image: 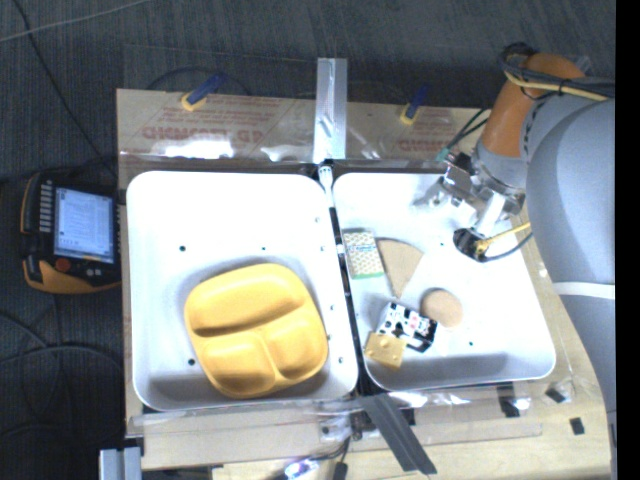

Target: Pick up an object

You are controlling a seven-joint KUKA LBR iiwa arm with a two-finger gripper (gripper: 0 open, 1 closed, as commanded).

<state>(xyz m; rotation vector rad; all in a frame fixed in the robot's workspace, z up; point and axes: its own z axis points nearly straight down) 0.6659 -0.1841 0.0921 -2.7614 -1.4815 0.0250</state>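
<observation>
Over on the left side, the left bin (160, 208) has just one thing in it: a big yellow divided tray (257, 326), sitting toward the near half. That thing is wide and smooth, so I doubt a two-finger gripper could get around it anyway. Off the bench to the far left there's a handheld pendant (75, 230) with a lit screen, nothing to do with the pick.

Moving right, the right bin (500, 328) is where the pickable stuff lives. Hugging the divider is a small green patterned packet (361, 253), with a tan wedge-shaped piece (403, 263) just beside it. Lower down, a black-and-white patterned box (408, 325) is touching a small tan block (384, 349), and a round tan lump (441, 306) sits right next to the box.

Further right again, the gripper (480, 213) hangs over the far right part of that bin, well apart from everything in it. I honestly can't tell from this angle how it's set, and nothing is visibly in it.

What could go wrong, imo: the objects are bunched near the divider, so a descent there could clip the bin wall or land on two touching items and shove them apart instead of grabbing one. The round lump looks likely to roll away if nudged.
</observation>
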